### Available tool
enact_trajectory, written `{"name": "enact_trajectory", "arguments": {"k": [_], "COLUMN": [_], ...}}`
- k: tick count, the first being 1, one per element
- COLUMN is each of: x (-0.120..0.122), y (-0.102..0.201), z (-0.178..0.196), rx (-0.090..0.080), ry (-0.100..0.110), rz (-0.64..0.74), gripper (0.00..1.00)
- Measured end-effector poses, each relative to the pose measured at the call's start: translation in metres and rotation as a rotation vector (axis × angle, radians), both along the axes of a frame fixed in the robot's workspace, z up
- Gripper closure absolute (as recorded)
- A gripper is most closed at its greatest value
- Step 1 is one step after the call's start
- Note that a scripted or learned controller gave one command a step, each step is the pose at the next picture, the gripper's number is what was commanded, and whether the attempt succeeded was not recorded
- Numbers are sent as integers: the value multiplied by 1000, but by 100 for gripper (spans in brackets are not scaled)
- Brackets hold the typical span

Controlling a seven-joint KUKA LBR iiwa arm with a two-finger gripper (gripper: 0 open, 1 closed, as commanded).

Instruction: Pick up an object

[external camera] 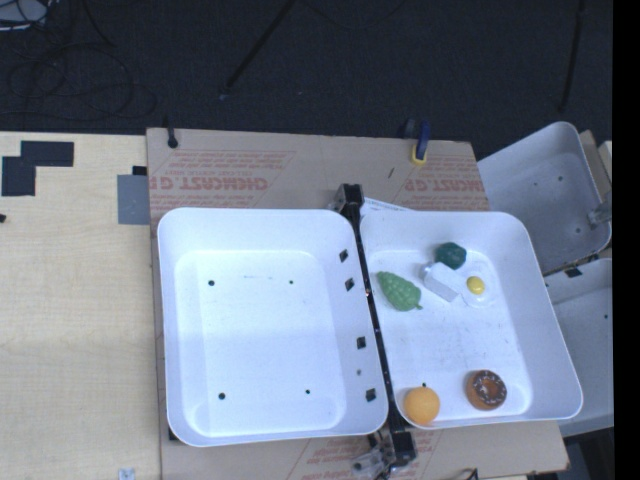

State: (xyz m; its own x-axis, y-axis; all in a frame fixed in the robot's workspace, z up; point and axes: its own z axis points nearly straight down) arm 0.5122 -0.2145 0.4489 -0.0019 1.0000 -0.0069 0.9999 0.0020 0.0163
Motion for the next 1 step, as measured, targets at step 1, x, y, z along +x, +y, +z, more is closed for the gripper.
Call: {"name": "enact_trajectory", "arguments": {"k": [1], "x": [-38], "y": [0], "z": [70], "rx": [4], "ry": [12], "rz": [0], "gripper": [0]}}
